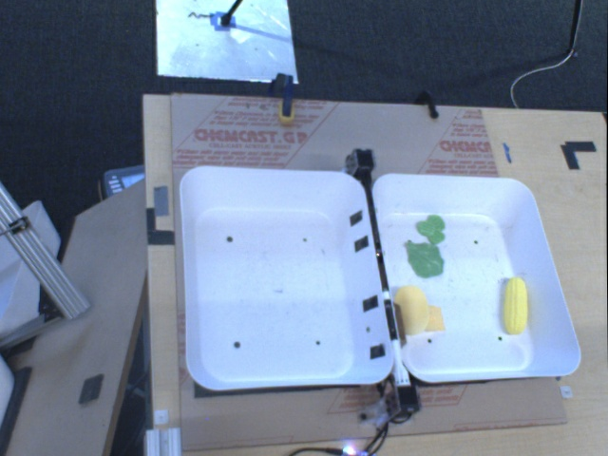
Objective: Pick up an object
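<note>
Seen from above, at a slant: two shallow white bins side by side on a brown sheet (247,133) printed in red, laid over the wooden bench (581,207).

Left bin (275,283): bare white floor with a few small dark dots. Black clips (361,245) in a row down the seam between the two bins.

Right bin (475,186): four things, all loose on its floor.
- Small green piece (432,226) near the middle, toward the far side.
- Larger green piece (425,259) just beside it on the near side; whether touching or just apart cannot be told.
- Rounded yellow lump (410,308) close against the bin's left wall, touching a flat orange-yellow piece (433,320) on its right.
- Long yellow thing like a corn cob (514,305) lying lengthwise near the right wall, well apart from the rest.

Beyond the bench, on dark carpet: a shiny square sheet (223,27). At the far edge of the brown sheet, a small yellow and blue clamp (284,100). Thin white cable (541,69) at top right. Slanted metal rail (38,264) at far left.

State of the hand: cannot tell.
</note>
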### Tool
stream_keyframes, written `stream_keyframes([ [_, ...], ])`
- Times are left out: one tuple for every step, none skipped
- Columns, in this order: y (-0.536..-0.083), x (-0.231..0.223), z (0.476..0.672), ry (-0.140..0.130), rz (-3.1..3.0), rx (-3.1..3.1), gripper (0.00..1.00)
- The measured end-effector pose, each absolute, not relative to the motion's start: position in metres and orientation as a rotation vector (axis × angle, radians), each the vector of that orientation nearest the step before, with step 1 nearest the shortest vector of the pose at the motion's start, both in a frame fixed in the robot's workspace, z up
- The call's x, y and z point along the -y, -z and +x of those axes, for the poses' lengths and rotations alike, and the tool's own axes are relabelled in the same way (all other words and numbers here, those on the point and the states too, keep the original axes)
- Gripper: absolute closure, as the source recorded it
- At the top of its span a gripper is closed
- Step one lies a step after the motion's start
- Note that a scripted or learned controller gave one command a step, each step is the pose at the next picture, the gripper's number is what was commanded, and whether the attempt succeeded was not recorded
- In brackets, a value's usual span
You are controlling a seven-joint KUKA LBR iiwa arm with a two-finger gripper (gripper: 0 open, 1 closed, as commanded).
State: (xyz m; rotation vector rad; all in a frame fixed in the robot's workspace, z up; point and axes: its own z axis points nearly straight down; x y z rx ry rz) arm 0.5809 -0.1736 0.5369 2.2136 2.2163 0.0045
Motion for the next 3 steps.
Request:
stream_keyframes([
  [-0.526,0.207,0.496,-0.001,2.225,-2.214,1.00],
  [-0.536,0.206,0.530,-0.003,2.211,-2.223,1.00],
  [-0.389,0.135,0.501,0.007,2.220,-2.240,1.00],
])
